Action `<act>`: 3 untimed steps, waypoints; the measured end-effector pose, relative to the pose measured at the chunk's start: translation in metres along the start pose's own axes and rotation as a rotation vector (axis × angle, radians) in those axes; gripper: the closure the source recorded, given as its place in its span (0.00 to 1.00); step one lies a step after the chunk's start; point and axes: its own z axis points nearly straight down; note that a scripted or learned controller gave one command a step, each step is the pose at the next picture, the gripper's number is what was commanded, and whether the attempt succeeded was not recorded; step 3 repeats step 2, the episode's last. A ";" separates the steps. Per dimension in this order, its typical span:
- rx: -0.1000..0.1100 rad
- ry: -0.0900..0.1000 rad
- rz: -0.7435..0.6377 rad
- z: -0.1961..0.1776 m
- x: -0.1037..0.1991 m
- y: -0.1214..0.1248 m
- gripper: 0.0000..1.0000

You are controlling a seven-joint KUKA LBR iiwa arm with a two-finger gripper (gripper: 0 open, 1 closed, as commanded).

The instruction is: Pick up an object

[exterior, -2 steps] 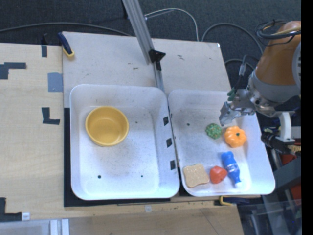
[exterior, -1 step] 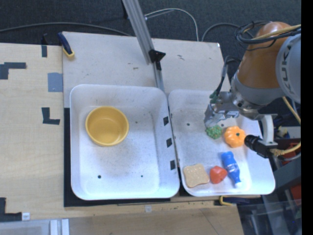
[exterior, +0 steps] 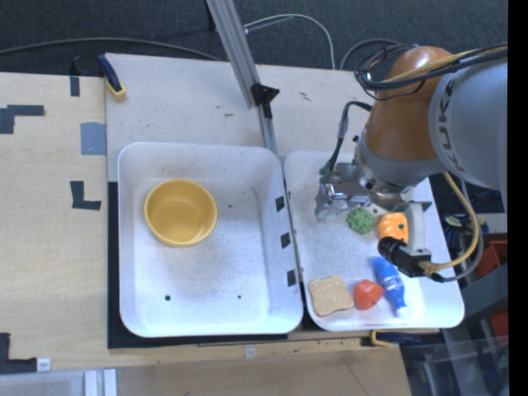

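The right bin [exterior: 307,246] holds a green broccoli-like piece [exterior: 360,220], an orange object [exterior: 393,226], a blue object [exterior: 388,283], a red object [exterior: 367,294] and a slice of toast [exterior: 330,295]. My gripper [exterior: 330,205] hangs low over the upper left part of this bin, just left of the green piece. The big grey and orange wrist [exterior: 408,130] sits above it and hides the bin's far side. A yellow bowl [exterior: 181,211] rests in the left bin [exterior: 206,304].
A slanted metal pole [exterior: 239,48] crosses the bench above the bins. A blue and yellow clamp [exterior: 111,74] lies at the bench's top left. Black cables [exterior: 289,23] loop behind the arm. The wooden table [exterior: 41,221] extends to the left.
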 end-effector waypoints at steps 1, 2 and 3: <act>0.001 0.000 0.000 0.014 0.051 0.002 1.00; 0.000 0.000 -0.001 0.015 0.103 -0.005 1.00; 0.000 0.000 -0.001 0.015 0.103 -0.005 1.00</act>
